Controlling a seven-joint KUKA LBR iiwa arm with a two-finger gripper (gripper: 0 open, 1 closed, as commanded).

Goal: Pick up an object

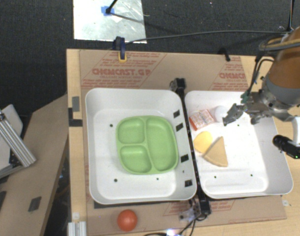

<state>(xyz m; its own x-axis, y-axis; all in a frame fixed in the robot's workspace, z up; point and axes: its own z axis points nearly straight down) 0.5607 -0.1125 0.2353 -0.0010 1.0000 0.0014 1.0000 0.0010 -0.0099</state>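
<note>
Objects for picking lie in the right bin (267,181): a red-and-white packet (201,117), a yellow round piece (203,141) and a tan wedge (217,153) touching it. The end effector (234,115) hovers just right of the packet, over a small white item (219,112); whether it is apart or together I cannot tell. A clean descent centred on one piece, away from the bin wall, looks wisest. The left bin (98,146) holds a green divided tray (146,144). A red ball (127,220) rests on the counter (140,70).

"CHEMCAST GP" is printed on the brown board (121,72).
</note>
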